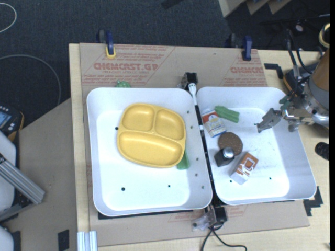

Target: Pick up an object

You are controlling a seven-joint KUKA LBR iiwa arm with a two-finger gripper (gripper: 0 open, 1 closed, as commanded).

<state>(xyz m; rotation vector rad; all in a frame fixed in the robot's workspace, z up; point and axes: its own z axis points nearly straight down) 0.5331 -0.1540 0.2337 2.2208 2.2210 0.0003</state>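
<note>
Looking down from the fixed camera, I see the desk [157,61] with its brown cardboard sheet printed in red, carrying two shallow white bins side by side. The left bin [104,156] holds a yellow divided plate [152,135], three compartments facing up, lying flat toward the bin's upper middle. A bit of green [183,162] pokes out from under the plate's lower right edge; I can't tell what it is.

The right bin [293,177] holds the small things, all gathered in its left half. A red and white carton [213,124] lies near the upper left, with a green block [226,113] just beside it, tilted. Below them sits a round brown disc [230,141], and touching its lower edge is a black piece with a shiny silver knob [226,155]. An orange and white box [244,168] lies just to the right of that, on a slant.

The arm comes in from the right, and its tool [264,123] hangs over the upper right part of the right bin, well apart from the objects. Its grey fingers [270,118] point left with nothing between them; whether they are spread or closed I cannot tell.

Two blue clamps [109,40] grip the top edge of the cardboard.
</note>
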